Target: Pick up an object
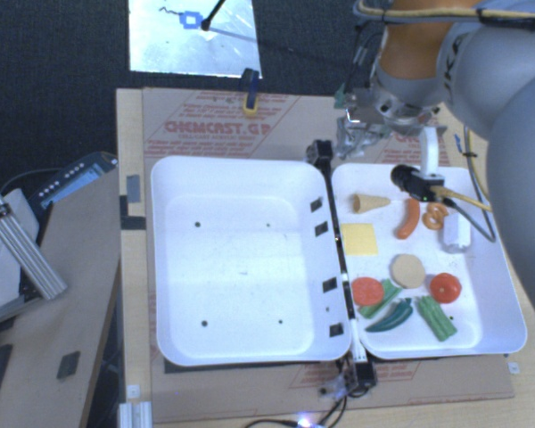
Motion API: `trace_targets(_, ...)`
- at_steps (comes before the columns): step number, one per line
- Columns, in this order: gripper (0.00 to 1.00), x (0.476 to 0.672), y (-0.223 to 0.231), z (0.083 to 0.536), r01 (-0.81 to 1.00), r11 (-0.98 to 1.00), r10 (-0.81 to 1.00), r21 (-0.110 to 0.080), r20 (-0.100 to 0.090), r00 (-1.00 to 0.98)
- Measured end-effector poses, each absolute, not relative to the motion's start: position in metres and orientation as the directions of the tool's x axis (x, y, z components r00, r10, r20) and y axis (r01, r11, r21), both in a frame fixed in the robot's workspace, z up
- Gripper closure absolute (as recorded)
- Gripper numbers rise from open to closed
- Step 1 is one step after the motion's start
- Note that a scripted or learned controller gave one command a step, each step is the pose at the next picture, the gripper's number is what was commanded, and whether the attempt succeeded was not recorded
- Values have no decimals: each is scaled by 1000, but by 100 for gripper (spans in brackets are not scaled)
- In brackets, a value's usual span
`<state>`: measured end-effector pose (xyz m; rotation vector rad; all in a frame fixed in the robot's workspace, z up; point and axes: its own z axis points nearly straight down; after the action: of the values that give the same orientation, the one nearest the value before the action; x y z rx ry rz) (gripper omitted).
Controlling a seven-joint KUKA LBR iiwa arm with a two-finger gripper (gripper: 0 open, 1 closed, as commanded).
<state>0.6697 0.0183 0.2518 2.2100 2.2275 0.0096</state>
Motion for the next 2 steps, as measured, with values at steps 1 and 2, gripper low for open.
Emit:
trace_targets(1, 100, 662, 104, 403, 1000, 14, 1000, 21, 6, -14)
trace_targets(2, 100, 668, 199, 474, 1000, 14, 1000, 12, 7, -14)
